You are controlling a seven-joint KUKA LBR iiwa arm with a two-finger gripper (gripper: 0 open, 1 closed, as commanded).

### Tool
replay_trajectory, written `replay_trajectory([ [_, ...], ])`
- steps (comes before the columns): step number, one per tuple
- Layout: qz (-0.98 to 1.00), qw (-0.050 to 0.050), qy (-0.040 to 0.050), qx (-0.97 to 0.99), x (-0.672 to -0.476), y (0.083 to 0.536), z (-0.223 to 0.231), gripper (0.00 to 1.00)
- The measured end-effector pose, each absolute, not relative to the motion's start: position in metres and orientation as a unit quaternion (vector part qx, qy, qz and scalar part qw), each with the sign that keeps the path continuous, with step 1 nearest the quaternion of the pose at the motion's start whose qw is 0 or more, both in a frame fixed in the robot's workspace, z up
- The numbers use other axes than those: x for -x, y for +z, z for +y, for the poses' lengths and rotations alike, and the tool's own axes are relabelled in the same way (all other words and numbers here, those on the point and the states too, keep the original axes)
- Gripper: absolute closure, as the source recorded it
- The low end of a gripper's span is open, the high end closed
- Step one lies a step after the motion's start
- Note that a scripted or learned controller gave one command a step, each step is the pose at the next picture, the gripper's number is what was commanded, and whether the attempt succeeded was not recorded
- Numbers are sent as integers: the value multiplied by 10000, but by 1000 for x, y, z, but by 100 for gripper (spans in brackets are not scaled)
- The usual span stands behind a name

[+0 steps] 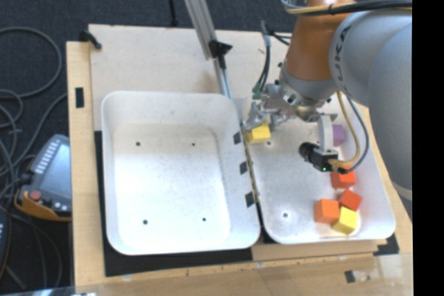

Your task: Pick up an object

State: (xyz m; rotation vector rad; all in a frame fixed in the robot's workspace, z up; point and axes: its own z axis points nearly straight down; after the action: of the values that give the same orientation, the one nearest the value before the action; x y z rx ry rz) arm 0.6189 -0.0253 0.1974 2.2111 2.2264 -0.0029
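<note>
Gripper (261, 123) pinches the yellow block (260, 134) at its fingertips, at ten o'clock in the right bin (291, 170). You risk dropping it: the hold looks shallow, and the bin's left wall sits just beside it.

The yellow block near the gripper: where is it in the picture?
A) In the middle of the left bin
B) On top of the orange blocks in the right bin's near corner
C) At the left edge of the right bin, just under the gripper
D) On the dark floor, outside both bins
C: the yellow block sits just under the gripper at the left edge of the right bin, apart from the orange blocks in the near corner.
</note>
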Motion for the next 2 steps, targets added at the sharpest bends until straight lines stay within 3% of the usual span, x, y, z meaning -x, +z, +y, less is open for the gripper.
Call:
replay_trajectory([
  [1,7098,4,19,-7044,-579,236,38,100],
  [2,7074,0,5,-7068,-580,234,34,0],
])
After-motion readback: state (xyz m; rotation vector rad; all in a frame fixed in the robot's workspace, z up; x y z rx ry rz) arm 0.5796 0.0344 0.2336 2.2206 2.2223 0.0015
